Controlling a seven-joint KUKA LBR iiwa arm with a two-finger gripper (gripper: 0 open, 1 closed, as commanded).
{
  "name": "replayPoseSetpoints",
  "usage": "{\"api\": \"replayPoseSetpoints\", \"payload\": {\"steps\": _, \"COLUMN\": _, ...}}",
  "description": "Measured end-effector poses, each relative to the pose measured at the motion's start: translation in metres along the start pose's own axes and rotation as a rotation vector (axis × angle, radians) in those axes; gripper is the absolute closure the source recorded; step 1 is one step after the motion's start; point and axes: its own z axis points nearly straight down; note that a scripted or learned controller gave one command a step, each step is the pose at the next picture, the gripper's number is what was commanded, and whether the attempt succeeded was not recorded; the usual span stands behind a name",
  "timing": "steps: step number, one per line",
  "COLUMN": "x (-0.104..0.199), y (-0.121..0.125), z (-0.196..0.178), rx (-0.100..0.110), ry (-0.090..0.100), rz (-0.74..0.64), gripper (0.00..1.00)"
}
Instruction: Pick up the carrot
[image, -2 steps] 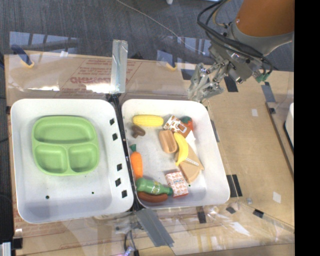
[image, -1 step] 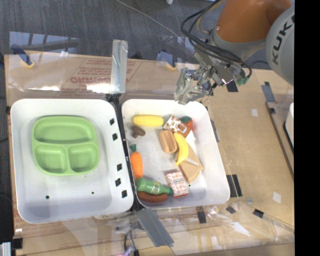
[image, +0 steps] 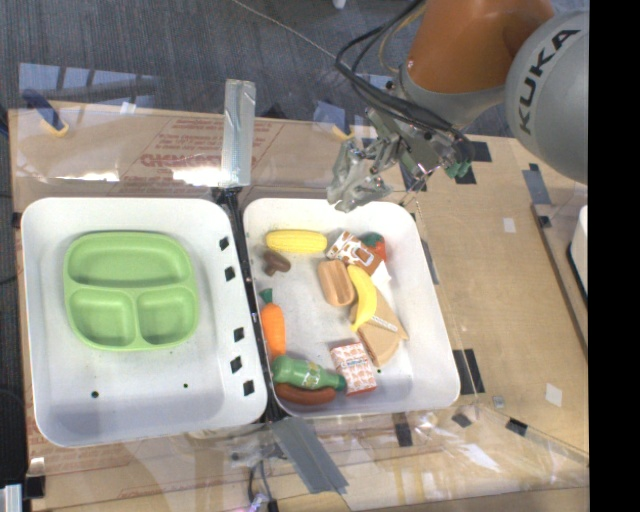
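Two white bins side by side; landmark is the right bin (image: 432, 330). One carrot (image: 273, 326) lies inside it against its left wall, roughly midway along, green tip pointing to the bin's far side. Also inside: one corn cob (image: 296, 241) near the far-left corner, one banana (image: 364, 297) at centre, one hot-dog bun (image: 337, 283) touching the banana's left, one small brown piece (image: 275, 263) just below the corn, one green bottle (image: 305, 374) over one sausage (image: 306, 395) at the near-left corner. Left of it, the other bin (image: 50, 390) holds one green divided tray (image: 130, 289). Gripper (image: 350, 190) hangs above the right bin's far rim, fingers apart, nothing between them.
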Motion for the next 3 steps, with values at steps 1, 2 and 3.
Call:
{"api": "replayPoseSetpoints", "payload": {"steps": 1, "x": -0.004, "y": 0.007, "z": -0.073, "rx": 0.005, "ry": -0.006, "rz": -0.184, "gripper": 1.0}}
{"api": "replayPoseSetpoints", "payload": {"steps": 2, "x": 0.007, "y": -0.012, "z": 0.049, "rx": -0.005, "ry": 0.007, "rz": 0.013, "gripper": 1.0}}
{"api": "replayPoseSetpoints", "payload": {"steps": 3, "x": -0.001, "y": 0.001, "z": -0.048, "rx": 0.006, "ry": -0.009, "rz": 0.112, "gripper": 1.0}}
